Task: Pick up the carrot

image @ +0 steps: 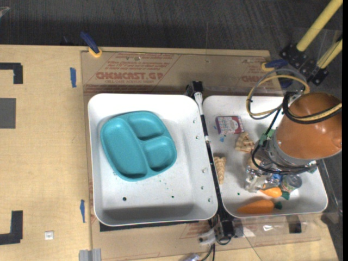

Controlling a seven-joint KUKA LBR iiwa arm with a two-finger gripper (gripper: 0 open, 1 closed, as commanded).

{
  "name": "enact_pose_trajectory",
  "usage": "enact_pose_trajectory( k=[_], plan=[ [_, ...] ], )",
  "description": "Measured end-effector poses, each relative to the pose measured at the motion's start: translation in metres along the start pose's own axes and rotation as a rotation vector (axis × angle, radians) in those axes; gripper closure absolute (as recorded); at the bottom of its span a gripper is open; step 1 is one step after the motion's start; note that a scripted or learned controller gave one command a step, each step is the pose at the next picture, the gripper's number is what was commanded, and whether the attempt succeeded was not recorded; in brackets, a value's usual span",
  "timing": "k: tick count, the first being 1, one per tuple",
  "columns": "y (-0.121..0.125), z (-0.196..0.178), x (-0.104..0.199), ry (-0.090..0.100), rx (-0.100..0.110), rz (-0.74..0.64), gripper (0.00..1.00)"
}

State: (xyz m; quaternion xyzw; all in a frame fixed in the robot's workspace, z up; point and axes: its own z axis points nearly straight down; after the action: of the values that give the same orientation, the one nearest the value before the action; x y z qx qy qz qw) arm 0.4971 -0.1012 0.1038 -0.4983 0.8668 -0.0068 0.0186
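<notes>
The carrot [256,206] lies nearest, flat along the front wall of the right bin [321,192], its green tip pointing right. Just behind it the tool [265,185] is low over the bin floor, and a small orange piece [271,192] sits right under its tip — whether that piece is gripped or merely beside the tool I cannot tell. The step in hand looks like the approach to a grasp; by my reading the tool stands a little behind the carrot, so the next move calls for a short shift toward the front wall before closing. Further back in the same bin lie a tan snack piece [220,169] and a purple packet [228,125]. The left bin [109,200] holds a teal divided plate [138,144] — well apart on the counter [38,145].
</notes>
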Motion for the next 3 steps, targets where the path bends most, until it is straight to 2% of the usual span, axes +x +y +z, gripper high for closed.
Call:
enact_pose_trajectory(
  k=[1, 2, 3],
  plan=[
    [0.001, 0.001, 0.0, 0.0, -0.002, 0.0, 0.0],
    [0.004, 0.012, 0.015, 0.005, -0.013, -0.269, 0.0],
    [0.001, 0.0, 0.01, -0.001, -0.005, -0.267, 1.0]
  ],
)
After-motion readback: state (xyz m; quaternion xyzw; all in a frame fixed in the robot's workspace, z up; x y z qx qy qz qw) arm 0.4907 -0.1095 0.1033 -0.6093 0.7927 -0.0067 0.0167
